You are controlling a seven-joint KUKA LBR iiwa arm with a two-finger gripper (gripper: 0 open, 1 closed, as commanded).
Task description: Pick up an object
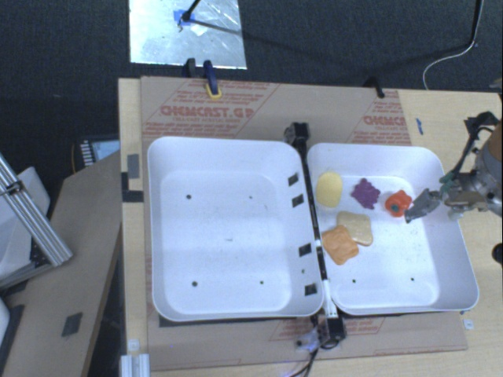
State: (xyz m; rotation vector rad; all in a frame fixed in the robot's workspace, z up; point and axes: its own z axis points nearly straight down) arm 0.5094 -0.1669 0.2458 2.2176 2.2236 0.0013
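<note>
The right bin (440, 289) holds several small objects in its upper left part: a yellow lemon-like piece (329, 188), a purple grape cluster (365, 192), an orange-red piece (398, 203), a pale tan bread-like slice (357, 227) and an orange slice (340, 246) overlapping it. My gripper (419, 206) reaches in from the right, with its dark fingertips just right of the orange-red piece and slightly lower. Nothing shows between the fingers.
The left bin (181, 163) lies beside the right one, with a black clipped divider (310, 226) between them. Both sit on a cardboard sheet (259, 104) on the bench. A metal frame (27, 218) stands at the far left.
</note>
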